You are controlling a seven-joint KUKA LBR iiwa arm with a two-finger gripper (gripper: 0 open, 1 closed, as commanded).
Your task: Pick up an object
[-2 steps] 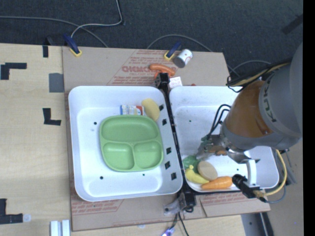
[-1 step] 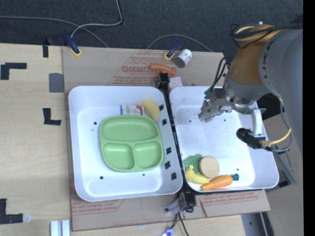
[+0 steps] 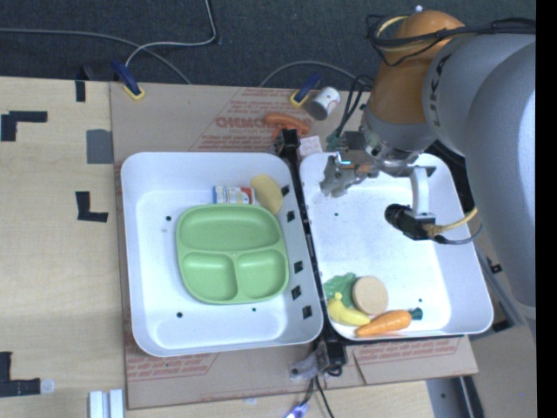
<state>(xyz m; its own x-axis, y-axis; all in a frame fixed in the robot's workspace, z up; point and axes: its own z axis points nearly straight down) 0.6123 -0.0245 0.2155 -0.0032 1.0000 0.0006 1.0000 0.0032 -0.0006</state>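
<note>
- The arm (image 3: 452, 85) comes in from the right and covers much of the right bin's (image 3: 470, 320) far part.
- The left bin (image 3: 144, 233) carries a green divided plate (image 3: 232, 252); a small box (image 3: 231, 195) and a pale yellow piece (image 3: 268, 192) lie just behind the plate.
- The gripper (image 3: 335, 181) hangs over the far left corner of the right bin, close to the wall between the two bins. I see nothing between its parts, and I cannot tell if it is open or closed.
- The objects to pick in this bin lie together at the near edge: a round tan piece (image 3: 370, 294), a carrot (image 3: 383, 322), a banana (image 3: 346, 313) and a green item (image 3: 341, 284). They are well apart from the gripper, toward the camera.
- Risk, in my judgement: if the gripper goes down where it is now, it meets only bare floor. Also the pieces touch each other, so one may slip or push its neighbour.
</note>
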